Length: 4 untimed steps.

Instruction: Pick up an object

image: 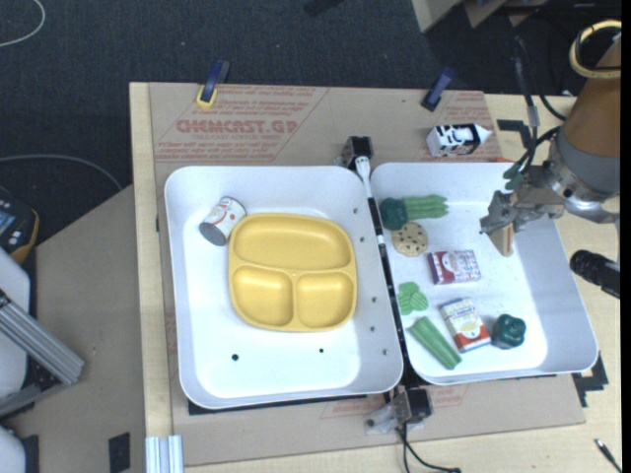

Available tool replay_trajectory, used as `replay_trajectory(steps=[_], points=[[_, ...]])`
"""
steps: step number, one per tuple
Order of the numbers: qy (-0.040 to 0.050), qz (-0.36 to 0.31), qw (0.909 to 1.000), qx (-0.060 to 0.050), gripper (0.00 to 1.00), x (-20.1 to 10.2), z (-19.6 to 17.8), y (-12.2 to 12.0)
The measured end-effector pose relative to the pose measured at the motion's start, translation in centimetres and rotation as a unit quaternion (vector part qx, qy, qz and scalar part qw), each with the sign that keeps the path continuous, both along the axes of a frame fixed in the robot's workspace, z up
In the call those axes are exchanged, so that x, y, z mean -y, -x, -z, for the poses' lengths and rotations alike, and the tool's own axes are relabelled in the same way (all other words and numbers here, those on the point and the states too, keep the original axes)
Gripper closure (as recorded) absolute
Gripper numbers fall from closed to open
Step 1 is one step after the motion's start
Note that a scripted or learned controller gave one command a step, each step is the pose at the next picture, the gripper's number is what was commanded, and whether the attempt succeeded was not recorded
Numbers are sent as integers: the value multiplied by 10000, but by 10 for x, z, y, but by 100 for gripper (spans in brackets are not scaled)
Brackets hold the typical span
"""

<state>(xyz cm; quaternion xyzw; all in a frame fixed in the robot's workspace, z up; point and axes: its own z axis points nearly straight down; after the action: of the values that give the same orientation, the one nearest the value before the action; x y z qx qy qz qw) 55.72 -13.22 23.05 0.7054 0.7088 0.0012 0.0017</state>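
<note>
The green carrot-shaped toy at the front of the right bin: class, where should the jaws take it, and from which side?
Probably across the middle of the green carrot-shaped toy, coming from above. It lies flat and slanted, long and narrow, so close across its width. The small carton sits close beside it.

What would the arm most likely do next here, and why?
Probably drop straight down and slightly toward the red and white packet. The gripper hangs over the right bin with nothing between its fingers, and that packet lies nearest, apart from its neighbours.
</note>
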Motion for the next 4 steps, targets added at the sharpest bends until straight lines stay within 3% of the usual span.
replay_trajectory(steps=[1, 2, 4], points=[[-8, -11, 10000, -1, 100, -53, -8, -11], [-18, -9, 10000, -41, 100, -111, 15, -19], [0, 21, 10000, -1, 100, -107, -4, -24]])
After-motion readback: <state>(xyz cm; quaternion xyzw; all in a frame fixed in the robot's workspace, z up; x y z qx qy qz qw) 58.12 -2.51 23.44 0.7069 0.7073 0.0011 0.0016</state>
